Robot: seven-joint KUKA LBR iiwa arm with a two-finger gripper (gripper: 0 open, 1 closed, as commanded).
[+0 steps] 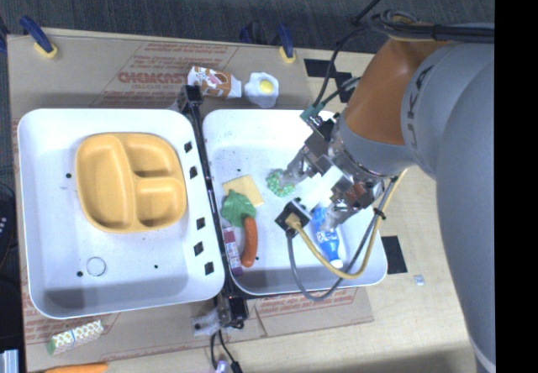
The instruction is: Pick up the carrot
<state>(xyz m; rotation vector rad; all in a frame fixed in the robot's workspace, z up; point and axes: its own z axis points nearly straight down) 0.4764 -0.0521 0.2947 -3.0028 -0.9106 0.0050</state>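
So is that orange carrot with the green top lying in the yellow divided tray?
No, the orange carrot with the green top lies on the floor of the right white bin, while the yellow divided tray sits in the left one.

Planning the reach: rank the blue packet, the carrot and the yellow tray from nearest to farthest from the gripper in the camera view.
Measured from the gripper over the right bin:
1. Blue packet, just below it, near the right bin's right side.
2. Carrot, toward the right bin's left wall, with green leaves at its top.
3. Yellow tray, in the left bin, farthest.
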